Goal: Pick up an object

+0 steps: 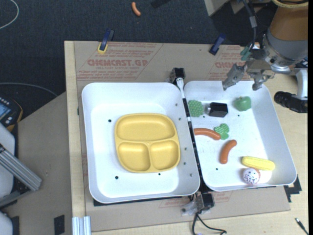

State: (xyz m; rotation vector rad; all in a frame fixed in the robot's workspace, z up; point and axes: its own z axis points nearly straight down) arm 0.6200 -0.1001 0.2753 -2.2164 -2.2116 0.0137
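End effector (pixel 245 82) hovering with fingers spread, gripping nothing, above the right bin's (pixel 281 131) far edge, green apple (pixel 242 103) lying just below it, black block (pixel 217 109) left of the apple

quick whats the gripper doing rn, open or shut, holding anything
gripper: open, fingers spread, holding nothing, hovering above the far edge of the right bin near the green apple-like toy.

Two white bins are set side by side on a cardboard sheet (pixel 146 58) printed with red lettering. A yellow divided plate (pixel 146 142) lies in the left bin (pixel 93 131). Two clamps, one yellow and blue (pixel 104 42) and one blue (pixel 216 44), are fixed to the sheet's far edge. A small orange piece (pixel 136 8) lies on the dark carpet (pixel 49 18) beyond.
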